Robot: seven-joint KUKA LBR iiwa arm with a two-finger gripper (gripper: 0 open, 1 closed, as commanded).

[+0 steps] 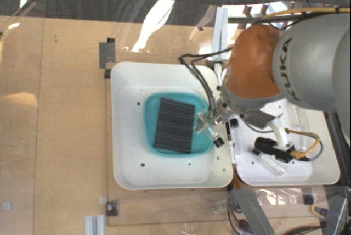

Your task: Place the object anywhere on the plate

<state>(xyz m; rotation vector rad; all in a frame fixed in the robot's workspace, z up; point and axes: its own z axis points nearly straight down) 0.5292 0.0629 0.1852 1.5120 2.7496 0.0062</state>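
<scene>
A teal plate (151, 135) lies in the middle of the left white bin (127, 171). A dark grey ribbed rectangular object (174, 125) rests flat on the plate, covering much of its centre and reaching its lower rim. My gripper (205, 122) hangs low over the plate's right rim, just beside the object's right edge. The view shows nothing held in it. The grey arm with its orange band (253, 63) comes in from the right and hides the strip between the two bins.
The right white bin (329, 172) sits next to the left one, largely covered by the arm. A cable (193, 63) loops over the left bin's upper right corner. Bare wooden bench (55, 118) spreads to the left.
</scene>
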